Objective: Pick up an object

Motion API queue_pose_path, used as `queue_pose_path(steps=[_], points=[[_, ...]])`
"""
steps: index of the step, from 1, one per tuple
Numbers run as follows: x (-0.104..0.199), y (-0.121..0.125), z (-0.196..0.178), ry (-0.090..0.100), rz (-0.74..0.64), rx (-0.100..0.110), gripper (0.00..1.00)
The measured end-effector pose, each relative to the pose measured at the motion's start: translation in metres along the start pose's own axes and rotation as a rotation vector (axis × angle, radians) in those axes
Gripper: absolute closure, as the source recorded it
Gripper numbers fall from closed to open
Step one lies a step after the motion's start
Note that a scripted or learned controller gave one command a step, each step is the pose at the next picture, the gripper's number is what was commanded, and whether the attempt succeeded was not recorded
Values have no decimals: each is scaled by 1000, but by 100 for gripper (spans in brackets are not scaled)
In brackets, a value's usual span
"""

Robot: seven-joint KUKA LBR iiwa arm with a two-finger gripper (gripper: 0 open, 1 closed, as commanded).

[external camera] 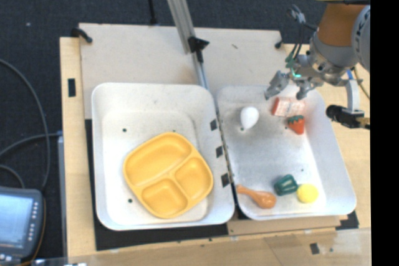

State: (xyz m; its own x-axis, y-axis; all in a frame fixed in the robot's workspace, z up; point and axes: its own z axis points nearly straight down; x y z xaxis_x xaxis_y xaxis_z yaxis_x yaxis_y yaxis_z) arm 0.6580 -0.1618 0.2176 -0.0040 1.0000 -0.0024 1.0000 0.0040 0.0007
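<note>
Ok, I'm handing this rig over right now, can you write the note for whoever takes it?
Gripper: open, holding nothing, hovering over the back edge of the right bin, just above the pink-and-white block.
Right bin contents: white egg, pink-and-white block, red piece next to the block, green piece, yellow ball, orange spoon-shaped item at the front.
Left bin: yellow divided tray.
Done: nothing picked yet.
Left: descend, grasp one object, probably the block, and lift.
</note>
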Motion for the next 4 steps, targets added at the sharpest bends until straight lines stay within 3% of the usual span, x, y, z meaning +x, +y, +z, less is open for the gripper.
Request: queue_pose_path(steps=[1, 2, 3, 4], points=[[2, -3, 42, 1, 2, 4, 0], [3, 5, 81, 0, -1, -8, 0], [0, 9, 87, -4, 2, -21, 0], [-1, 9, 78, -5, 0, -22, 100]])
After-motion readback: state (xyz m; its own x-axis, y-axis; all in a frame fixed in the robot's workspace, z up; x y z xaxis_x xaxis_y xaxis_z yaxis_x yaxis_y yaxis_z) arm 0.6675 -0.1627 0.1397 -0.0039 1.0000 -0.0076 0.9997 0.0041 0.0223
